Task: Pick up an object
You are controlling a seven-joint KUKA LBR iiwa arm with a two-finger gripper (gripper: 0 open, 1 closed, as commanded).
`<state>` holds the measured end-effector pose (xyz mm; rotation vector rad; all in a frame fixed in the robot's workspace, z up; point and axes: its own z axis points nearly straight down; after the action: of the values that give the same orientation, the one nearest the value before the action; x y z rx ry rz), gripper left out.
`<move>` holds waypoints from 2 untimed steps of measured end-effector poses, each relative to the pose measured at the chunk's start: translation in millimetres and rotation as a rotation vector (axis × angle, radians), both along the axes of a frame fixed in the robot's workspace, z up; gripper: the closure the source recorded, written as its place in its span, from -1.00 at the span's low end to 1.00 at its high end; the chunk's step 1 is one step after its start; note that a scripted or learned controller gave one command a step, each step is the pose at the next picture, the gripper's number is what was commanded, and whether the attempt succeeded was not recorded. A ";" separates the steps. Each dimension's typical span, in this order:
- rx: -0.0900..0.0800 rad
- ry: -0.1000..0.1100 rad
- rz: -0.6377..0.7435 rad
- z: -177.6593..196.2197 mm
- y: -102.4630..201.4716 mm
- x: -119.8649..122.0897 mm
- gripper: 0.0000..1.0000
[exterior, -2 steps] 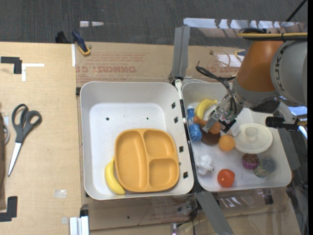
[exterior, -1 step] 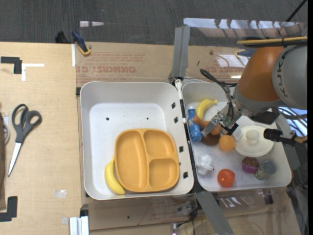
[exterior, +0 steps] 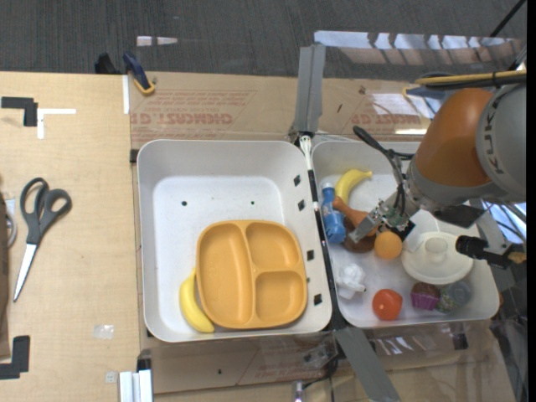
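- While the end effector (exterior: 387,218) is hanging low in the right bin (exterior: 469,311), nothing is lifted yet; the pick seems to be at the reaching stage.
- It is sitting just above an orange ball (exterior: 387,245) and a brown item (exterior: 360,239); whether it is gripping anything, I cannot tell.
- Other candidates are lying around it: a banana (exterior: 352,182) at 11 o'clock, a white lidded bowl (exterior: 437,256) at 4 o'clock, a tomato (exterior: 386,303) at 6 o'clock.
- The arm's bulk is hiding the bin's 2 o'clock corner.
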<state>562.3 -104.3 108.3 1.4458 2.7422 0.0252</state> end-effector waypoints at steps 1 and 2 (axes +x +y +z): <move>0.008 0.003 -0.198 0.3 6.2 4.8 -1.00; 0.003 -0.001 -0.198 11.0 3.5 5.6 1.00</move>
<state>567.9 -100.8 119.3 1.7092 2.5851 0.0243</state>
